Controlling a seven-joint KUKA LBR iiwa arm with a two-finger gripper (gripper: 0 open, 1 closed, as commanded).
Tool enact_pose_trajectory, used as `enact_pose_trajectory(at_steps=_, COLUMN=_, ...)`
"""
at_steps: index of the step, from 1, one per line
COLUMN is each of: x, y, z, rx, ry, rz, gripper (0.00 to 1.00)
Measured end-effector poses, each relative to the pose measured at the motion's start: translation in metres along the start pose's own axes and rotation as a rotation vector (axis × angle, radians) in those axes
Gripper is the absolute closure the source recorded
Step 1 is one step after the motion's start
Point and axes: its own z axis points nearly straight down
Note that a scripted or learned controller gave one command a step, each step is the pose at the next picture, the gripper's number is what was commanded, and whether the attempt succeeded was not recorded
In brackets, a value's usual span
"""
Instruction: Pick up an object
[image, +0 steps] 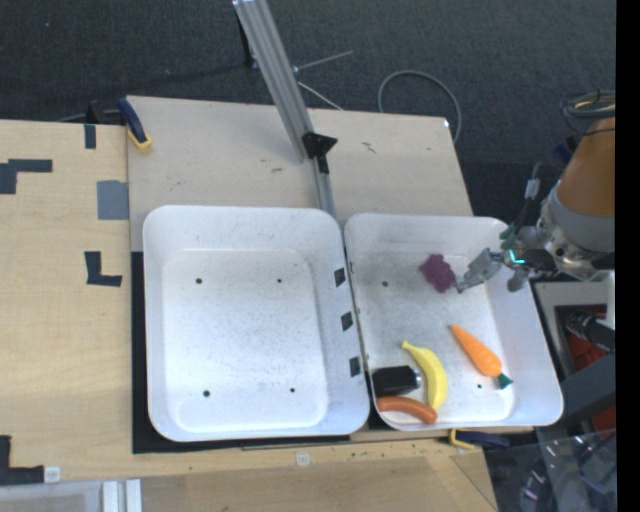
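Camera view: hand (487, 268) over right bin (530, 340), just right of purple object (436, 271); finger spread cannot be told; nothing held; best to centre over object, then descend straight.

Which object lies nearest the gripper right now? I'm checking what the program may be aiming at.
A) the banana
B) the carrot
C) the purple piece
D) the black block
C: the gripper sits at the right bin's upper right, just beside the purple piece, while the carrot, banana and black block lie lower in that bin.
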Motion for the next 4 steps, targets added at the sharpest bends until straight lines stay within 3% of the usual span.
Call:
enact_pose_trajectory(at_steps=1, x=0.000, y=0.001, z=-0.003, rx=-0.005, ry=-0.001, rz=-0.002, gripper=0.00)
enact_pose_trajectory(at_steps=3, x=-0.010, y=0.003, z=0.119, rx=0.001, ry=-0.001, rz=0.000, gripper=0.00)
enact_pose_trajectory(at_steps=4, x=-0.010, y=0.003, z=0.131, rx=-0.005, ry=-0.003, rz=-0.001, gripper=0.00)
